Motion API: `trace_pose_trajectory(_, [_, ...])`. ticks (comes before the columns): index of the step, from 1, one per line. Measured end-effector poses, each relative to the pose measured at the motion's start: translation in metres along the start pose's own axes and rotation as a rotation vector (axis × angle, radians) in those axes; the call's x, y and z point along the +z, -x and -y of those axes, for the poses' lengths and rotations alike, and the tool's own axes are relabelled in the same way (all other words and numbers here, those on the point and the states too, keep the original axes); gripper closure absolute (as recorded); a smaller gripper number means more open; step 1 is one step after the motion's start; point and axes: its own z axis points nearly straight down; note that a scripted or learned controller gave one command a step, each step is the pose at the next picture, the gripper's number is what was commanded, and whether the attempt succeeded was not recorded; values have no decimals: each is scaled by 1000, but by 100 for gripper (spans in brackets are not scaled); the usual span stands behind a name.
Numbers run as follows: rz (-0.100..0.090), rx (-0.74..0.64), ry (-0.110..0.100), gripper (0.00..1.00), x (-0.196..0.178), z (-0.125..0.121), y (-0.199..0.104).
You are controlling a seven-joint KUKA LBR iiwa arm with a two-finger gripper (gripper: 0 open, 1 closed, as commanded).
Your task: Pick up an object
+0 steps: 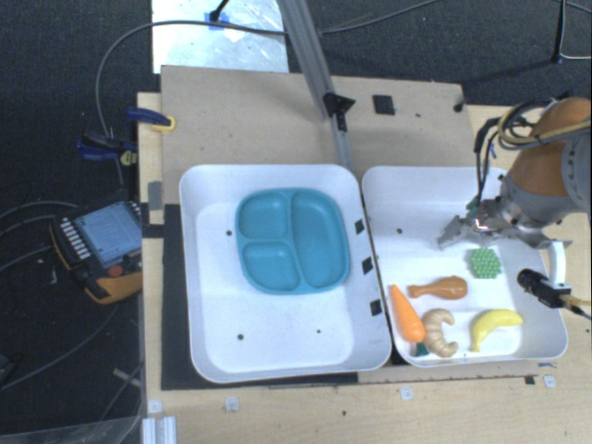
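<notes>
Here the arm seemingly angles its gripper bin-ward.

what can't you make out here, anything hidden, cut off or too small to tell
- Gripper: fingers small and blurred in the camera view; their state cannot be judged.
- Green object: too small to identify; contact with the gripper is unclear.
- Arm: cut off by the right edge.
- Dark green bit under the carrot: mostly covered.
</notes>
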Motion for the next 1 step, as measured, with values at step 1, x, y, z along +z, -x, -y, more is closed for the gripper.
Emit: trace_pose_trajectory(1, [1,0,6,100,-14,-2,0])
